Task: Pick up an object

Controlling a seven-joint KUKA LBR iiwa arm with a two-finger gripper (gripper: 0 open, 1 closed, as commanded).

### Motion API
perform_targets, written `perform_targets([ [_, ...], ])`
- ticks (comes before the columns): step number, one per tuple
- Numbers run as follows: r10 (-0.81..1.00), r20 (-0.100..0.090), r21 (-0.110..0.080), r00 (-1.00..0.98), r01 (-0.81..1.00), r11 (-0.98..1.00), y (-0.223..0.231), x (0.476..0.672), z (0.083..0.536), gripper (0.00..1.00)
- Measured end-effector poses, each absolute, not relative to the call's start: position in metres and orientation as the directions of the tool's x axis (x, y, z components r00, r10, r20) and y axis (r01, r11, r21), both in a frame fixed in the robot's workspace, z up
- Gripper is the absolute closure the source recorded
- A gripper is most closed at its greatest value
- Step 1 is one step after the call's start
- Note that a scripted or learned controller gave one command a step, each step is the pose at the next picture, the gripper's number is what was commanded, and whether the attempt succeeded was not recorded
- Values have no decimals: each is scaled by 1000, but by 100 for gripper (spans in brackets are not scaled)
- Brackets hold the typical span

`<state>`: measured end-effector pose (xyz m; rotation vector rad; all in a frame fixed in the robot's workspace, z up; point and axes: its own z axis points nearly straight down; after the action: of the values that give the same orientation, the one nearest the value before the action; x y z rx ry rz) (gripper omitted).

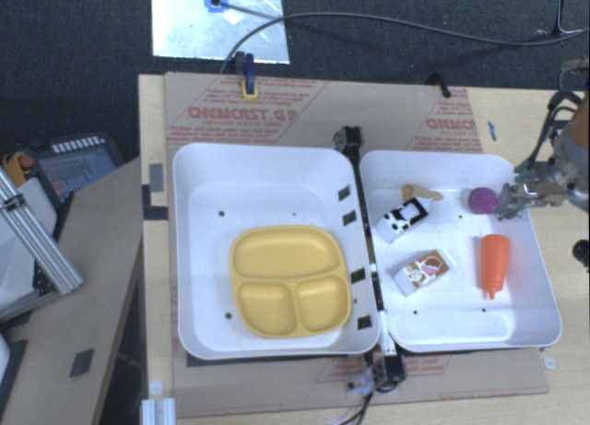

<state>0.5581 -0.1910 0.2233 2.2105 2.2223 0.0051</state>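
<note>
Resting on cardboard-covered bench [304,105], two white bins [267,170]; dark carpet [74,27] behind; gripper [518,194] state unclear.

Red block lettering reading "CHEMCAST GP" runs across the brown protective sheet [277,105] that covers the bench beneath the two white bins, printed at the far left just behind the left bin [194,174]. The same red wording repeats at a slant at the far right of the sheet, behind the right bin [535,322]. Print on the small carton [423,271] in the right bin is too small to read.
</note>
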Motion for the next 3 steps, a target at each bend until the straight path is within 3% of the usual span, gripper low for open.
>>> perform_targets([
  [1,1000,-2,7,-5,1000,5,-194,559,267,100],
  [3,1000,1,2,-8,1000,8,-94,570,258,100],
])
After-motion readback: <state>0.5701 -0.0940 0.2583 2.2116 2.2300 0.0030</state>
